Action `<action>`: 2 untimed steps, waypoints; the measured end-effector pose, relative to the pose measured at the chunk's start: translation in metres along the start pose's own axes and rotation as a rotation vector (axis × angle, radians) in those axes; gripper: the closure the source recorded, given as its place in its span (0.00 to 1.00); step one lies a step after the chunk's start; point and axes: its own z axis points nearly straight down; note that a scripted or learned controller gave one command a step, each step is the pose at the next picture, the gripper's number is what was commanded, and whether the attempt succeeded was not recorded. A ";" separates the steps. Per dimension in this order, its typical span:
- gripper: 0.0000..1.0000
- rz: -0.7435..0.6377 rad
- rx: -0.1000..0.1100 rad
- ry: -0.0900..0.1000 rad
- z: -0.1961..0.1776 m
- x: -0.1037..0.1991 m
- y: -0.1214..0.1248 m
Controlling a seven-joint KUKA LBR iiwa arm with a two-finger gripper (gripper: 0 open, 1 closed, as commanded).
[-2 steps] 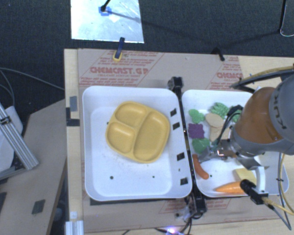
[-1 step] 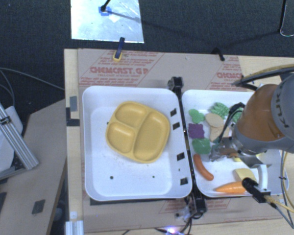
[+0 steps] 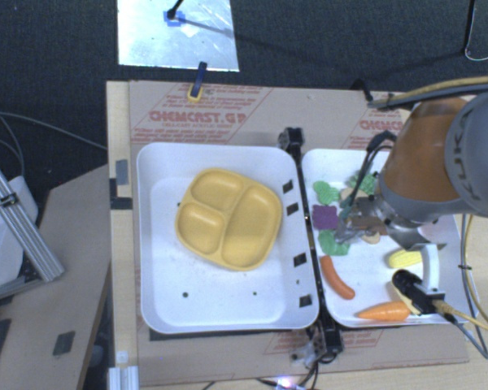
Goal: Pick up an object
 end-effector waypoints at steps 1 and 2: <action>1.00 0.001 0.006 0.001 -0.036 0.052 -0.020; 1.00 0.005 0.004 -0.002 -0.064 0.053 0.012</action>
